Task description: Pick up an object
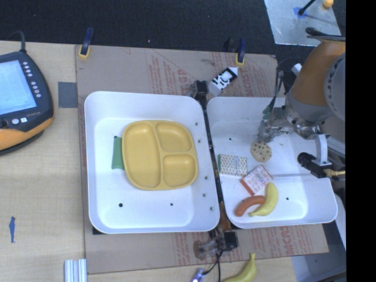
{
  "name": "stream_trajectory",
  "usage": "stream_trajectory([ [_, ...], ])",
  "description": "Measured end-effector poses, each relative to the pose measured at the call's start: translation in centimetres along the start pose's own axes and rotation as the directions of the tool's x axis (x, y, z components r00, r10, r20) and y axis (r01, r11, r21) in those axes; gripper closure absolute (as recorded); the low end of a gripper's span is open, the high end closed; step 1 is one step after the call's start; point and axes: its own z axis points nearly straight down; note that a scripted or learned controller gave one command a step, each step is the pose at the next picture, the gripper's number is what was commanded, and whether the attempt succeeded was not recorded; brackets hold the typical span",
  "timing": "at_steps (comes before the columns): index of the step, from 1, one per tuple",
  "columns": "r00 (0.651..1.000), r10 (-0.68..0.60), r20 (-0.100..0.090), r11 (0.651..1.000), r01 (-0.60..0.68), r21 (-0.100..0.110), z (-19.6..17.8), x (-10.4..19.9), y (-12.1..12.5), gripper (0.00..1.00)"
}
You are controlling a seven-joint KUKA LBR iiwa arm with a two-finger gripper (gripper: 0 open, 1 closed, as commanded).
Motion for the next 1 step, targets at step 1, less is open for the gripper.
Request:
stream_trajectory([
  [1, 1.0, 0.0, 0.0, 1.0, 0.0, 0.0, 0.01, 0.0, -0.01, 0.0],
])
